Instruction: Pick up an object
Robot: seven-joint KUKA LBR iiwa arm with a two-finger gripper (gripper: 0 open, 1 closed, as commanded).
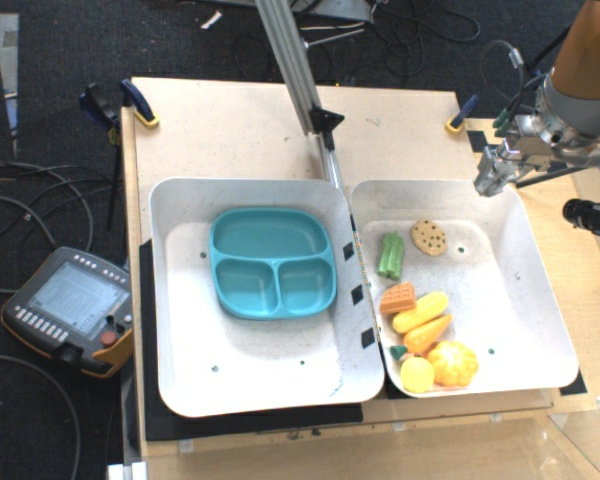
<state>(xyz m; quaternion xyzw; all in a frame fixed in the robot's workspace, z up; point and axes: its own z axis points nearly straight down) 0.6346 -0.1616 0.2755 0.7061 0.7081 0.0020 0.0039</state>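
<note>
Pincer (488, 182) hangs over the right bin's (540, 298) far right corner, can't tell its state. Food's bunched at the bin's near left: corn (421, 313), carrot (428, 333), lemon (417, 374). It'll likely snag two or slip.

Teal tray (274, 262) in left bin (180, 368); toy food (425, 323) in right bin (525, 298).

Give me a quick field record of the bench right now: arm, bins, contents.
gripper: above the far right corner of the right bin, nothing seen between its fingers
left bin: holds a teal divided tray
right bin: holds toy food
cookie: far side, lying alone
green piece: left of the cookie
orange and yellow pieces: clustered at the near left
task status: nothing picked yet
</note>
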